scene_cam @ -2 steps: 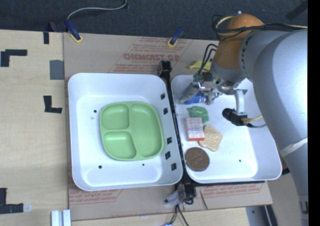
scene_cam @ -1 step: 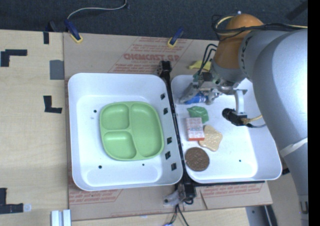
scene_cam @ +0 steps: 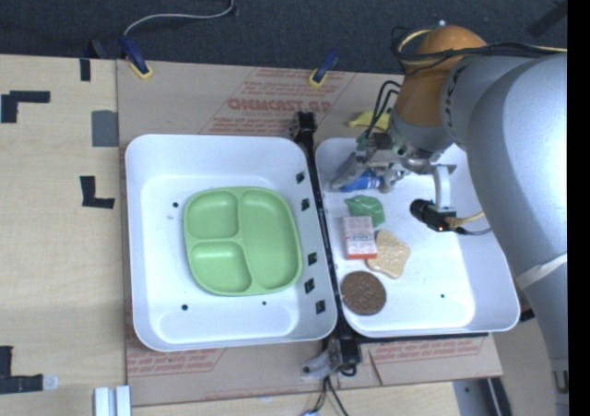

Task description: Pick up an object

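Nothing is picked up yet, as far as I can judge: every object I can see lies on the floor of the right bin, and none of them sits between any part of my end effector. My end effector is down low at the far end of that bin, near the divider, and my wrist hardware crowds the spot so much that I cannot tell whether it is spread apart or closed together. Just beneath and slightly nearer than my end effector there is a small blue object, touching or very nearly touching it; I cannot tell which. Just beyond that, toward the near rim, lies a green object, and next in the same line a pink and white packet. Beside the packet, on the side toward my arm, is a pale tan piece, and nearest the front rim a round brown disc. A yellow item shows behind my end effector, at the bin's far edge. The left bin across the divider holds a green divided plate, well apart from my end effector. What remains, I judge, is the whole grasp: close on 1 object, most likely the blue one, and lift it clear.
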You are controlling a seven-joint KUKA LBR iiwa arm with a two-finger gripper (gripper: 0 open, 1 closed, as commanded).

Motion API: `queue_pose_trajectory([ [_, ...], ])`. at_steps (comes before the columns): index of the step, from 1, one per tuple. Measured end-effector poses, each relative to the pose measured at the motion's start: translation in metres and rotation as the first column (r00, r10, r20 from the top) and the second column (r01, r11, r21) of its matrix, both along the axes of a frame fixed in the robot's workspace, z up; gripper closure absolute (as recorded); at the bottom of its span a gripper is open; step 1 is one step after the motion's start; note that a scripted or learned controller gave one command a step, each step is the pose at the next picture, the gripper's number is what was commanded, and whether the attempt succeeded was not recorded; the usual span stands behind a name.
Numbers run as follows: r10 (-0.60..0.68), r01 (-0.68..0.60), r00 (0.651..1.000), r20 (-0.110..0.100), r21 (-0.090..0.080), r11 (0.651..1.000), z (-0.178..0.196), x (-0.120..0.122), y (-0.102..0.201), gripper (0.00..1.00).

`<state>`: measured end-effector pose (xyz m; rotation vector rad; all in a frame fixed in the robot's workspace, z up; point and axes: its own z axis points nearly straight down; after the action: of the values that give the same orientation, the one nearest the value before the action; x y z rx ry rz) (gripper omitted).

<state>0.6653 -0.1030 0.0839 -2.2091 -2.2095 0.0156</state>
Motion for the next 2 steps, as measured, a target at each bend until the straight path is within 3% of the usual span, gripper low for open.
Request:
queue_pose_trajectory([
  [2,-0.001,0.001,1.0,0.0,-0.001,1.0,0.0001,0.0,0.0004,0.0],
])
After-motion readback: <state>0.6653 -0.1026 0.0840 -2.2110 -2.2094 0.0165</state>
